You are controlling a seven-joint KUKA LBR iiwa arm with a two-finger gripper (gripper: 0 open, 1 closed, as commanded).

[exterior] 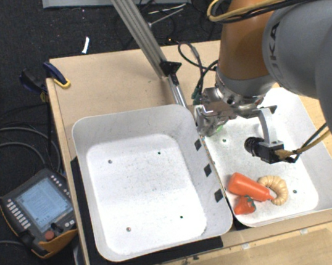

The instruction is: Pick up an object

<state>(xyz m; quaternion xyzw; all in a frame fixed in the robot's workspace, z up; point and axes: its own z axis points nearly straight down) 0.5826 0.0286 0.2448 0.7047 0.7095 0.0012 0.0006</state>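
1. Plywood table (115,87) on dark carpet. Two white bins on it: left bin (139,183), right bin (325,191). Teach pendant (38,211) on the floor, left of the left bin. Cables trail across the floor behind the table.
2. Arm (276,36) comes in from the right, wrist down over the back-left corner of the right bin. Gripper (209,123) sits just beside the wall the two bins share.
3. Fingers: can't tell whether spread or pressed together; the wrist body hides them from up here. Something green (216,128) shows right at the gripper tip. Can't tell whether it's an object or part of the tool, or whether it's pinched.
4. Candidate objects, all placed from the right bin's front-left corner: orange carrot-shaped piece (249,186) just inside it, small red piece (244,205) touching the carrot's front side, beige ridged piece (277,189) curled against the carrot's right end.
5. Relative to the gripper: that cluster lies well apart from it, toward the front of the right bin. Nothing from the cluster is at the gripper.
6. Risks, my read:
   - Gripper is hard against the bin wall, so closing there could catch the rim and grab nothing.
   - The three pieces touch, so a grasp on one may nudge the others or come up double.
   - The carrot shape is tapered and smooth, so it could squirt out of a pinch.
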